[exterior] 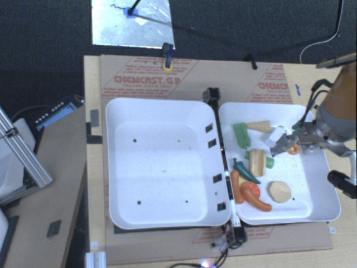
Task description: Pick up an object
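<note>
The gripper [285, 144] hangs low over the right bin [321, 205]. The tan bread piece [257, 162] lies just beside it, to its left and a little nearer the camera. The arm [340, 102] reaches in from the right.

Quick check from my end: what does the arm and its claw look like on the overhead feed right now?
A bulky arm enters from the right, its rounded section orange-brown. Below it sits a grey metal wrist, ending in a slim grey and white claw over the right white plastic bin. A dark cable loops beside the wrist.
</note>
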You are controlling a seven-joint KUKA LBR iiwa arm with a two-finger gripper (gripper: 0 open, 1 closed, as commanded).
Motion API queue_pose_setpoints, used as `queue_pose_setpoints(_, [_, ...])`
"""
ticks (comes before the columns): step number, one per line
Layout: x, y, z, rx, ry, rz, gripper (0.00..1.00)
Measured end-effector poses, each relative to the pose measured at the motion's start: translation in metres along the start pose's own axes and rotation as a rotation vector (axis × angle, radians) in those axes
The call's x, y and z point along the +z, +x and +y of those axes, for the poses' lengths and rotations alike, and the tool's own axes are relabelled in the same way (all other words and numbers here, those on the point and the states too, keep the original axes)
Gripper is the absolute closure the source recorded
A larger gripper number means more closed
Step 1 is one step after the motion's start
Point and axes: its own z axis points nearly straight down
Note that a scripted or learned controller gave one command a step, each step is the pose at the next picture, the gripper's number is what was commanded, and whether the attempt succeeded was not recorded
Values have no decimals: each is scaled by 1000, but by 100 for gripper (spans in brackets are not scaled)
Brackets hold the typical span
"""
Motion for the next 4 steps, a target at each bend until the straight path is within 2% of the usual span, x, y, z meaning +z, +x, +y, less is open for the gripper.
queue_pose_setpoints(1, [-11, 0, 1, -2, -3, 0, 100])
queue_pose_setpoints(2, [-192, -14, 21, -2, -21, -7, 100])
queue_pose_setpoints(3, [-127, 30, 61, -6, 2, 1, 100])
queue_pose_setpoints(4, [-271, 81, 63, -8, -19, -1, 100])
